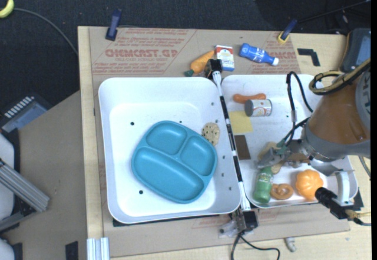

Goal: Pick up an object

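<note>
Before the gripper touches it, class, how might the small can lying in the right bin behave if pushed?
The can lies on its side, so it would probably roll. Its metallic surface looks smooth, perhaps slippery. It appears rigid, unlikely to squash.

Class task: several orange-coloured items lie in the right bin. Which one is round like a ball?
The orange fruit near the bin's lower edge. The hot dog is long and thin, and the pretzel-like piece is a small knotted shape.

Two bins sit side by side on the desk [147, 46]. The left bin [118, 105] holds a divided tray [174, 160], with a cookie [211, 131] at the tray's upper right. The right bin [277, 85] holds a can [259, 108] toward the rear and an orange [308, 183] toward the front. A bottle [258, 54] lies on the desk behind the right bin.
</note>
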You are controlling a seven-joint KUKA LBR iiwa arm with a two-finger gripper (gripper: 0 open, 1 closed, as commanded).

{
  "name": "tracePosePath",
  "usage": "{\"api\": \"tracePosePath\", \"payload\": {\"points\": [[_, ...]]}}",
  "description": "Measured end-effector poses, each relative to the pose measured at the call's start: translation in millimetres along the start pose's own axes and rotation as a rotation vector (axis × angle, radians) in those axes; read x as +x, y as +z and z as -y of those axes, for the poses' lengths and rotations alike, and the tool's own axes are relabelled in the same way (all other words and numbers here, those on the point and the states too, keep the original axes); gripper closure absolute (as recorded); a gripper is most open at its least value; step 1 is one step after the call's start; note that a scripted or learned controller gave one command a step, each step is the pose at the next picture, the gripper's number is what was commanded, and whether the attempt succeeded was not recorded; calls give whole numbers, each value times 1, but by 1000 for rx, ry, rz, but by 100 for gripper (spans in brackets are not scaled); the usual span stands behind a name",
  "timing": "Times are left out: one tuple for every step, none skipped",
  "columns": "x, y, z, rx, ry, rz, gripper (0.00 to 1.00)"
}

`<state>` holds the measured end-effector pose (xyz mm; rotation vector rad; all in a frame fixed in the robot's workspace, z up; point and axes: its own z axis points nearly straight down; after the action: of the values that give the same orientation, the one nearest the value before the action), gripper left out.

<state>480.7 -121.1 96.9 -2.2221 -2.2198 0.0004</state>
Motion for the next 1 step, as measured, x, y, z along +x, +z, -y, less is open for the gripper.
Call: {"api": "tracePosePath", "payload": {"points": [[19,13,2,2,-1,-2,0]]}}
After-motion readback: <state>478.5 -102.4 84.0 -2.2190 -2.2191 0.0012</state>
